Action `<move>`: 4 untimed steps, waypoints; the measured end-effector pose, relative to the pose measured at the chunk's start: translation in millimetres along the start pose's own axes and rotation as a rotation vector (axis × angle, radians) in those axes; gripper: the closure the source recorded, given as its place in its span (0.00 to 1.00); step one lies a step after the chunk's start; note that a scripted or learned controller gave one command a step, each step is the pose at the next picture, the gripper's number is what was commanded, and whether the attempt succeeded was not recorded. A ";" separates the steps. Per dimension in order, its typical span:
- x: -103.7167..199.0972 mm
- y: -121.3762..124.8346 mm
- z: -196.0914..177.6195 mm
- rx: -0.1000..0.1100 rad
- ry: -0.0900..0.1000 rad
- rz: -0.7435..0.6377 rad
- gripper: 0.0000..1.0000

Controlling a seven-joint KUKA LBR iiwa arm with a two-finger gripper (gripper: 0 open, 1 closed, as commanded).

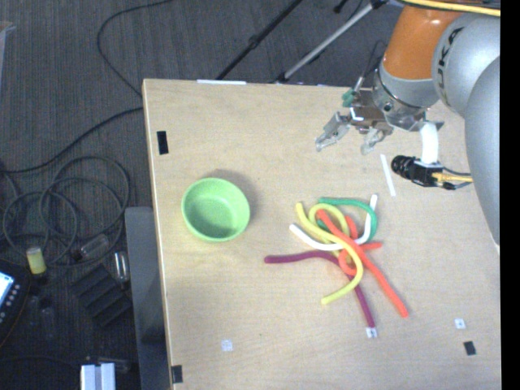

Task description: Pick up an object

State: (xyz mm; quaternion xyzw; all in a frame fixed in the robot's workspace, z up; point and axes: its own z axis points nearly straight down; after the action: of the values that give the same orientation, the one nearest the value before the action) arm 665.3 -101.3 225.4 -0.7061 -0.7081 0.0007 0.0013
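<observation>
As the board (244,331) takes up most of the view, start at its near edge: bare tan wood w/ a few small black marks, e.g. one at the 5 o'clock corner (470,348) and one near the 10 o'clock side (162,142).

A bit farther in, at about 4 o'clock from the middle, lies a pile of soft strings (345,246). They are yellow, orange, red, purple, white and green, all tangled on top of each other. The purple one pokes out toward 9 o'clock, the orange one toward 5 o'clock. Nothing is touching the pile.

At about 9 o'clock from the pile sits a green bowl (215,209), right side up, well apart from the strings.

Farther back, at 12 o'clock from the pile, a thin white stick (387,175) lies flat on the wood.

Just past it, the gripper (351,139) hangs over the board, up toward 1 o'clock. Its two fingers (329,136) are spread apart w/ nothing between them. It is well apart from the strings & the bowl.

Behind it comes the arm (455,63), grey w/ an orange band, reaching in from 3 o'clock.

Off the board at 9 o'clock, black cables (73,193) lie looped on the dark floor.
</observation>
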 end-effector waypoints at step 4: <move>44.1 -38.1 41.9 -0.002 -0.001 -0.528 1.00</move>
State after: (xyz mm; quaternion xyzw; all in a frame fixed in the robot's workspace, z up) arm 627.0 -57.2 183.6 -0.4969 -0.8678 0.0000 0.0005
